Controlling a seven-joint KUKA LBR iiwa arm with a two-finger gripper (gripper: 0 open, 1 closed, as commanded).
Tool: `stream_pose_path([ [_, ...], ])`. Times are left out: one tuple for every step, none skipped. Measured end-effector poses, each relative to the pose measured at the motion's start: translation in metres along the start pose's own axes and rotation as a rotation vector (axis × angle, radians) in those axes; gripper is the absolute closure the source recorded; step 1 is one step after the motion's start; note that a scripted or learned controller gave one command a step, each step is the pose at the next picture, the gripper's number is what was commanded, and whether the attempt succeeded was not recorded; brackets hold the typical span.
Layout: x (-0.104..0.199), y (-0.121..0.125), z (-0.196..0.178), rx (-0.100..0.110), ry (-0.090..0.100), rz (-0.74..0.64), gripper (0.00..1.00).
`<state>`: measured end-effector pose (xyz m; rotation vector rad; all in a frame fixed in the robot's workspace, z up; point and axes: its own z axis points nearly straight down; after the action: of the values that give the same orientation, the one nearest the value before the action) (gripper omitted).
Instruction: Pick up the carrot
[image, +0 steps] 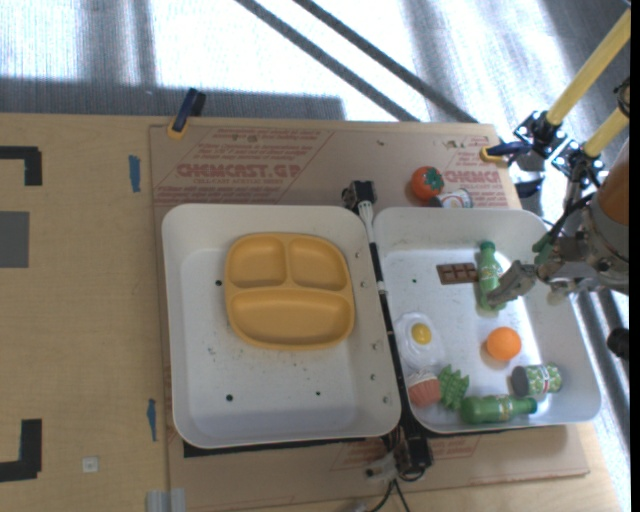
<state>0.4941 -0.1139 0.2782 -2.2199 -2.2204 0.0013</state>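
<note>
Two white bins (190, 330), one yellow plate (289, 288), two green bottles (487, 272).

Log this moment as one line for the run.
gripper over right bin | beside green bottle | carrot untouched near front

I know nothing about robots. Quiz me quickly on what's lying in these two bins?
1. True or false: the yellow plate lies in the left bin.
2. Which bin holds the carrot? A: left bin. B: right bin.
3. Fill in: the gripper is next to the green ____ by the chocolate bar.
Key: 1 true; 2 B; 3 bottle.
</note>
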Motion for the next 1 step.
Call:
stream_pose_path([
  [0.0404,-0.0141,-0.0584,-0.004,-0.001,0.418,0.00],
])
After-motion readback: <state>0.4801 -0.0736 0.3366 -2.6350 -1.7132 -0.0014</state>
